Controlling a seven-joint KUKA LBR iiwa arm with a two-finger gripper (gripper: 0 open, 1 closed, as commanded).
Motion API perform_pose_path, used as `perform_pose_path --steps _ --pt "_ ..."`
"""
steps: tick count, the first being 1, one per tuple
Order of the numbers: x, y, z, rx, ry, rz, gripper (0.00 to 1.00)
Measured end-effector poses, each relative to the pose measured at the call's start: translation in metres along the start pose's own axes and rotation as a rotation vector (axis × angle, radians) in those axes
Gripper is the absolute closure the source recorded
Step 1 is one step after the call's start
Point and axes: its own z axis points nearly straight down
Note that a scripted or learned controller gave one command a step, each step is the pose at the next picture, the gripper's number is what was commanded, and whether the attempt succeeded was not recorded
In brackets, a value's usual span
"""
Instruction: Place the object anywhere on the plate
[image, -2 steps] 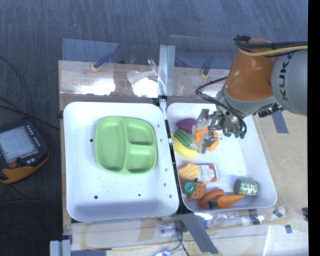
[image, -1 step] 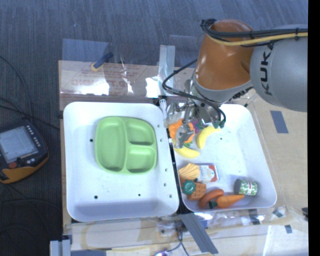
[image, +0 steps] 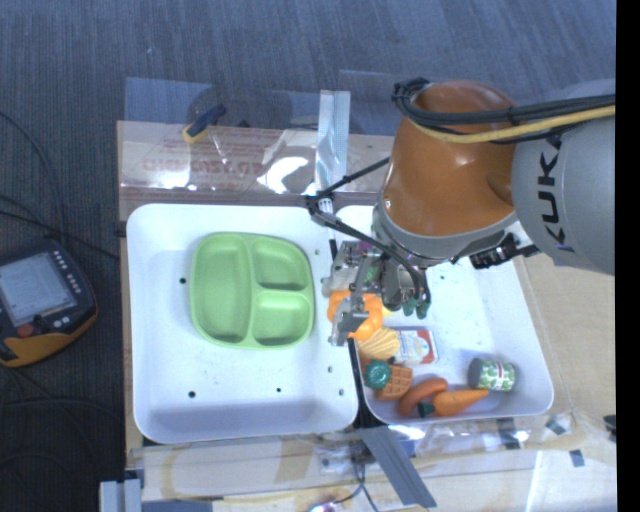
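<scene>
Object: we see a small orange toy fruit between the fingers of the gripper, lifted above the inner edge of the right white bin.
Gripper: closed around that orange piece, below the arm's orange band.
Plate: the light green three-compartment plastic plate lies in the left white bin, well apart from the held piece.
Right bin: we count a carrot, a small green can, a red-and-white packet and a waffle-patterned toy.
Floor: a handheld control pendant on the carpet at left.

Arm reaches in, end effector pointing down (wrist above).
</scene>
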Motion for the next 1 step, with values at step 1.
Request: perform_pose_path --steps 1 --pt "-0.0639 0.0248 -0.0954 0.0 -0.008 -0.027 1.0"
